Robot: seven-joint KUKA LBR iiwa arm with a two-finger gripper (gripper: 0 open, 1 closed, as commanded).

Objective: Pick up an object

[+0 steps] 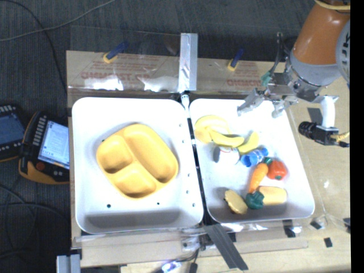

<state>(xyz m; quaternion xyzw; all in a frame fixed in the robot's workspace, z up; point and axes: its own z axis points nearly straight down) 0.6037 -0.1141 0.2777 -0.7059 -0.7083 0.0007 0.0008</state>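
The carrot (pixel 257 177) lay in the right bin (pixel 301 169), near its middle, with a banana (pixel 239 140) just above it, a blue piece (pixel 250 158) touching its tip and a tomato (pixel 277 169) at its side. A clean pick probably called for a straight descent on whichever toy stood freest. The gripper (pixel 263 103) hung over that bin's far edge, well apart from the carrot, its fingers (pixel 248 105) spread and holding nothing; the arm (pixel 318 38) reached in from the bin's right.

Yellow divided plate (pixel 136 159) in a white bin (pixel 85 209); orange carrot (pixel 257 178), yellow banana (pixel 230 139), blue cap (pixel 248 160).
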